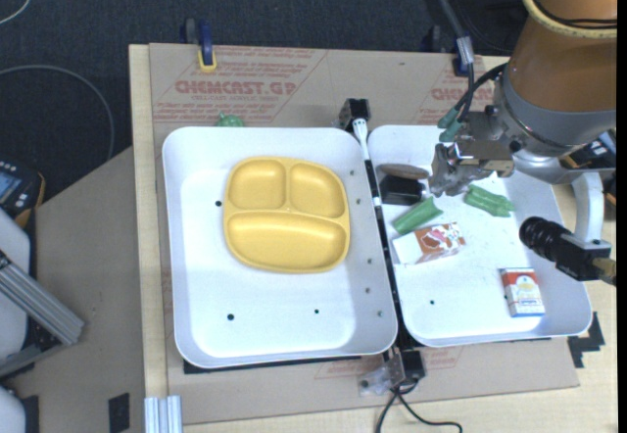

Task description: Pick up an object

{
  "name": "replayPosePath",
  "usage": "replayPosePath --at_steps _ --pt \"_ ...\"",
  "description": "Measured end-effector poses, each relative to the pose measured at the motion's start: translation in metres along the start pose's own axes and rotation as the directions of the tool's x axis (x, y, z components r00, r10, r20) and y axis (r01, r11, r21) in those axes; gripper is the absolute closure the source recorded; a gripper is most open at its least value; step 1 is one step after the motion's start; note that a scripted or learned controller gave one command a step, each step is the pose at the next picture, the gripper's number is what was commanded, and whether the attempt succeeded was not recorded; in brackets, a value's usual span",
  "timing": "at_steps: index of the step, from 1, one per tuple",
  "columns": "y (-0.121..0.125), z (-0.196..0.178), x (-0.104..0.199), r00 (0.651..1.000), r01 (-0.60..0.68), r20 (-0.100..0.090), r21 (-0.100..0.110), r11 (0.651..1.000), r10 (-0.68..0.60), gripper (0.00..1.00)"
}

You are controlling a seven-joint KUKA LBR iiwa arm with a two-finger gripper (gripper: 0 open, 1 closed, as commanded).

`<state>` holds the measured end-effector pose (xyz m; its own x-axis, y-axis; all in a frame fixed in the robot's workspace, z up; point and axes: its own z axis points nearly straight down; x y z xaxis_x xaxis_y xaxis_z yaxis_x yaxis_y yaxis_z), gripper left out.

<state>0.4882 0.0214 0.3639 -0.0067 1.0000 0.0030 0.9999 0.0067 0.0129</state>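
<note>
Green stuff first, since that's what sits closest to me. A long green pod (417, 216) lies on a slant just below and to the left of my jaws, and a shorter green piece (488, 201) lies just to their right, a bit lower. Both look matte and rounded. Neither is between my jaws as far as I can make out. My gripper (444, 178) hangs low over the upper part of the right bin (470, 328), and honestly I can't tell from this angle whether the jaws are open or shut, or whether they touch anything.

Just left of the jaws there's a flat black block (400, 191) with squared edges. A thinner dark brown strip (402, 169) sits right above it, and both are close to the bin's left wall. Below the jaws, right by the lower end of the pod, is a white packet (429, 243) with a red print, shiny and a bit crinkled. Further off, down and to the right, a small red and white box (523, 292) lies flat near the bin's corner.

Well to the left of my jaws is the left bin (191, 255), smooth white plastic with rounded corners. In it sits a glossy yellow plate (287, 214) moulded into three compartments. Both bins sit on a brown board (294, 78) with red lettering, with a blue clamp (205, 37) at its far edge.
</note>
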Motion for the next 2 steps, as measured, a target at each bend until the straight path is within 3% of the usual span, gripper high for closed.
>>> replayPosePath --at_steps 2 --pt "-0.008 -0.042 0.069 1.0 -0.003 0.002 0.008 1.0 0.003 1.0"
